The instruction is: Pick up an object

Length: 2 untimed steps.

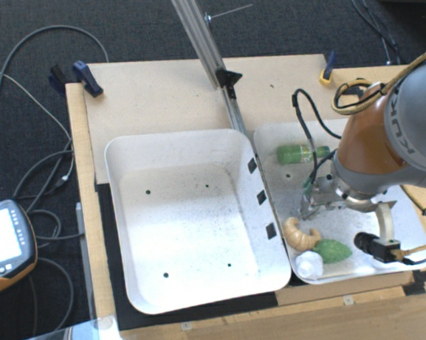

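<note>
The left bin sits bare white. In the right bin, a green bottle lies at the far end; at the near end a tan curved piece, a white object and a green lump cluster together. The gripper hangs low between bottle and cluster; whether the claw is spread or pinched, I cannot tell.

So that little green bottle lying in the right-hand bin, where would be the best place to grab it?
Probably around the wide middle of the green bottle, coming straight down from above. It lies on its side, long axis running left to right across the right bin, so jaws closing across its width should meet the curved sides squarely. Its pale neck end looks thinner and likelier to slip.
</note>
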{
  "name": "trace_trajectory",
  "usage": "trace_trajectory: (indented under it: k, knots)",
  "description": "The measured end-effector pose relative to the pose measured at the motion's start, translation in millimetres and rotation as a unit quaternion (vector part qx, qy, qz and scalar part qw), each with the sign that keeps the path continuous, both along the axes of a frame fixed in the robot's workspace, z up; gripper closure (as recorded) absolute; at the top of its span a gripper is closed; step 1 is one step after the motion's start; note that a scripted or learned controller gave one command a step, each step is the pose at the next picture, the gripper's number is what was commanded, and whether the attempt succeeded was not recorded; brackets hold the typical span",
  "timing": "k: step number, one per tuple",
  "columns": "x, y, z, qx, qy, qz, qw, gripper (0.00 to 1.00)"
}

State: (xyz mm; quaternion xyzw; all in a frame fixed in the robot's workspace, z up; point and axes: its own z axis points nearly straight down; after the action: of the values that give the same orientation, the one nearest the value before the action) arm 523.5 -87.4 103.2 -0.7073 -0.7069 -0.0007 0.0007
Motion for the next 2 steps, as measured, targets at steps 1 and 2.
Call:
trace_trajectory:
  k: [1, 2]
  knots:
    - [3, -2, 64, -0.0015, -0.004, 0.001, 1.0, 1.0]
    - [7, 8, 121, -0.0011, -0.004, 0.002, 1.0, 1.0]
